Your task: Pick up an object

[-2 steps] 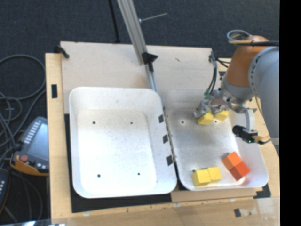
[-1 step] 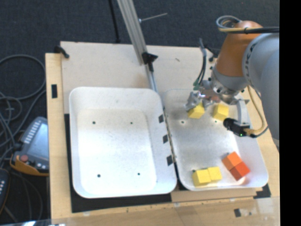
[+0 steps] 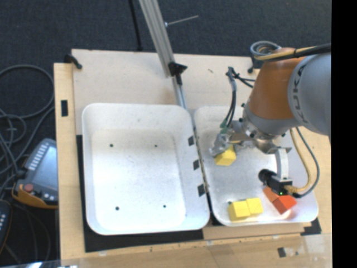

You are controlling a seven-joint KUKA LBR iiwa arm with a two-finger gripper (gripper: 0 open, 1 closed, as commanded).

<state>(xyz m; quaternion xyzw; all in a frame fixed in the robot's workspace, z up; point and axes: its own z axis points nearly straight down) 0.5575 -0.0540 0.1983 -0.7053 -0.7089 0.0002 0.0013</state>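
The fingers (image 3: pixel 222 148) are sitting over the far left part of the right bin (image 3: pixel 254 216), and we cannot tell whether they are spread or closed, because the metal parts there are blurring together from this high slanted view. Just beside them, touching or nearly touching on their near right side, a small yellow block (image 3: pixel 225 159) is lying on the bin floor or hanging just above it; we cannot say which. We are not seeing it clearly between the fingers, so we are not counting it as held.

We are judging the task as underway but not finished: the arm (image 3: pixel 281 96) is reaching in from the right and is hanging low over the bin, close to a likely target, yet nothing is plainly being lifted. What is left is a firm grip and a lift clear of the bin.

Other candidates are waiting near the front edge of the same bin: a larger yellow block (image 3: pixel 245 210) and, to its right, an orange block (image 3: pixel 283 204) beside a black fitting with a cable. Both are lying well apart from the fingers. The left bin (image 3: pixel 139 166) is sitting beside it on the desk (image 3: pixel 111 77).
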